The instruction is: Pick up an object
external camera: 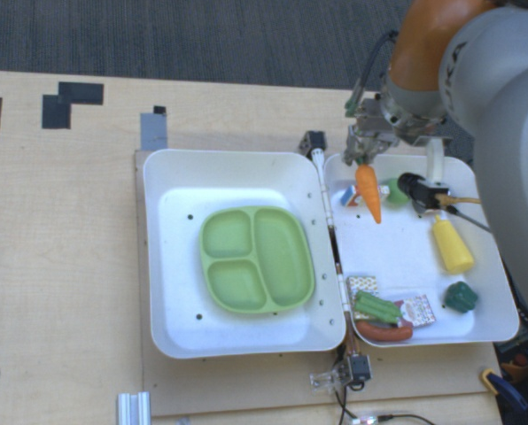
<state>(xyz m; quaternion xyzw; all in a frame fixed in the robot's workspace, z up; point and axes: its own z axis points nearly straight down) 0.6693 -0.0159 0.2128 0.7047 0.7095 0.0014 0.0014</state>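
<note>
Gripping 1 carrot (368,192) by its top, the hand (362,156) hangs over 2 bins (237,168).

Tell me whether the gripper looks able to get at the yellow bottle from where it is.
Probably yes. The gripper hangs over the right bin's far end at the carrot's top, and the yellow bottle lies uncovered nearby, apart from its neighbours.

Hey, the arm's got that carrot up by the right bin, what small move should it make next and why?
Probably a short straight lift. The carrot hangs by its top from the claw, its tip low over the right bin near a small blue item; rising clears them.
</note>
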